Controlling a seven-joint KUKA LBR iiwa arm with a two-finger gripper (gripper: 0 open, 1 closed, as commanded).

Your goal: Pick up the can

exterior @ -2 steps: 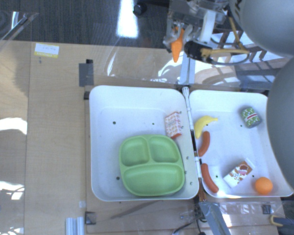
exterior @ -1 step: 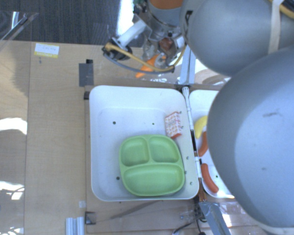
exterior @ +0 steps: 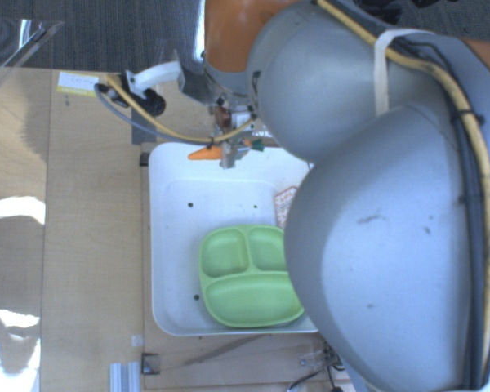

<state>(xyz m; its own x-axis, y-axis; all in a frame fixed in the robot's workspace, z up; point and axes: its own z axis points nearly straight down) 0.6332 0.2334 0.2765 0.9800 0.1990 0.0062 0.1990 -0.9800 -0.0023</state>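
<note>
My gripper (exterior: 229,155) hangs over the far rim of the white bin (exterior: 171,243), under the orange wrist band. An orange carrot-shaped piece (exterior: 202,154) lies just to its left against the far wall, and a small green bit (exterior: 256,144) shows to its right. A pale speckled thing (exterior: 284,204), which may be the can, peeks out from behind the arm at the bin's right side, and most of it is hidden. Nothing can be seen held in the gripper.
A green divided plate (exterior: 249,276) lies in the near half of the bin. The grey arm (exterior: 376,219) covers the right of the view. A yellow cable (exterior: 159,125) loops over the bench left of the gripper.
</note>
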